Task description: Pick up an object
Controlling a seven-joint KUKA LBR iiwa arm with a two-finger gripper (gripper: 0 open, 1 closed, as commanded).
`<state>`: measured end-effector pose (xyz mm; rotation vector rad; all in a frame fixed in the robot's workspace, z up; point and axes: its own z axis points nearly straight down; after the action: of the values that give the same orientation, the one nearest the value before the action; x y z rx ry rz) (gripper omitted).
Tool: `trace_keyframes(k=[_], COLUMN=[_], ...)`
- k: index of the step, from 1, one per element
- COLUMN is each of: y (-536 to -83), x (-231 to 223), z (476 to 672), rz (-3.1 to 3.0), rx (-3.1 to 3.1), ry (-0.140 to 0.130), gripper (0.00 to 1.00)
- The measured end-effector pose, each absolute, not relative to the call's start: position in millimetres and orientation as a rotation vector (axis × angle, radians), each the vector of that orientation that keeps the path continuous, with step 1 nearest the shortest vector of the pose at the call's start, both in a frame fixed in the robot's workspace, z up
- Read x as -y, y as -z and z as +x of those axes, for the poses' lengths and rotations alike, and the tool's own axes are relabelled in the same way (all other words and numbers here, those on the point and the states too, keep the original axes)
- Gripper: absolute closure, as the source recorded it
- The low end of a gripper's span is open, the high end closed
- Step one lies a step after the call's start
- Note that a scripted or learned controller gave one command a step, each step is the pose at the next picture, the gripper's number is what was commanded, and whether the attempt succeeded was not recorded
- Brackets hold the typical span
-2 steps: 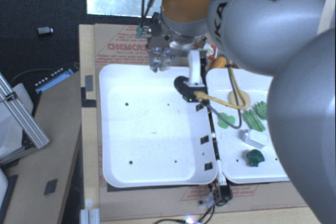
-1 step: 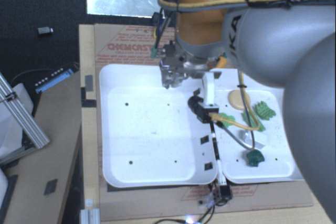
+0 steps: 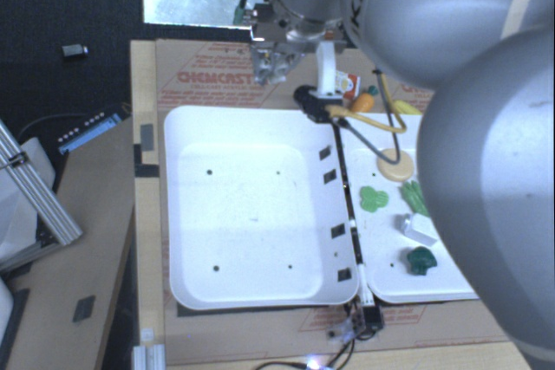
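My gripper [image 3: 270, 68] hangs over the cardboard just beyond the far rim of the left bin [image 3: 178, 186], near its far right corner. The right bin [image 3: 381, 273] holds several small things: a tan disc [image 3: 395, 166], a green clover-shaped piece [image 3: 374, 198], a pale green piece [image 3: 414, 197], a white-grey block [image 3: 418, 230] and a dark green lump [image 3: 421, 260]. At its far end lie an orange piece [image 3: 362, 102] and a yellow curved piece [image 3: 392, 107]. The arm hides the right part of that bin.
The big grey arm [image 3: 468, 100] spans the upper right and covers much of the right bin. A divider with black clips [image 3: 340, 204] separates the two bins. Aluminium rails [image 3: 39, 204] stand at the far left, off the bench.
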<state>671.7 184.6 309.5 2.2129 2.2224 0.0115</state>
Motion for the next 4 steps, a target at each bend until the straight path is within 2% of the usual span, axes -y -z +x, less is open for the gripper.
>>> trace_keyframes(k=[1, 2, 3, 4], y=[-299.5, -345.8, -363.4, -367.1], x=[-237.9, -224.6, -184.0, -229.3], z=[658.9, 608.7, 658.9, 634.5], rz=[2.212, 2.218, 2.221, 2.214], rx=[-2.231, -2.225, -2.216, -2.23], ry=[-0.004, -0.007, -0.007, -0.003], gripper=[1.0, 1.0, 1.0, 1.0])
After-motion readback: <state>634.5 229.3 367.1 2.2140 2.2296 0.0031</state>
